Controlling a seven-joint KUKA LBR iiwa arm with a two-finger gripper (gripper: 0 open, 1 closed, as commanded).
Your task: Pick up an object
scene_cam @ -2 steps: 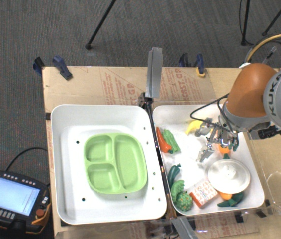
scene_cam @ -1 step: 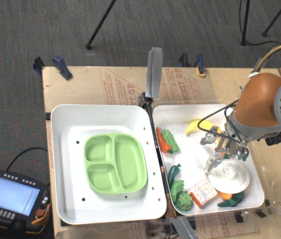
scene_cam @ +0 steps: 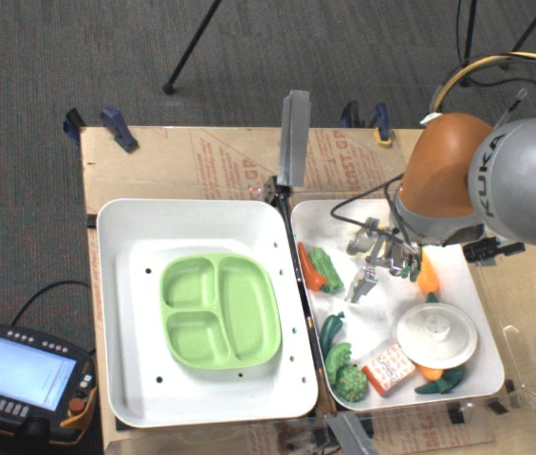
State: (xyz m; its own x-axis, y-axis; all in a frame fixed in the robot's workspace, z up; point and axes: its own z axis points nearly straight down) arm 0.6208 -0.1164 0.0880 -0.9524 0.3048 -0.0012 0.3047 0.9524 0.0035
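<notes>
One broccoli (scene_cam: 350,382), one green tray (scene_cam: 220,310) (three compartments), one lid (scene_cam: 436,334).

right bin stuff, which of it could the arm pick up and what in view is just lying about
For the job:
gripper, over the right bin
carrot
green pod
broccoli
red box
white lid

Lying about:
green tray in the left bin
pendant
clamps

Light green divided plate (scene_cam: 220,310), white bins (scene_cam: 120,254), orange carrot (scene_cam: 311,269), red-and-white carton (scene_cam: 388,368)

1 camera overhead, slanted, bins (scene_cam: 106,254) below
</notes>
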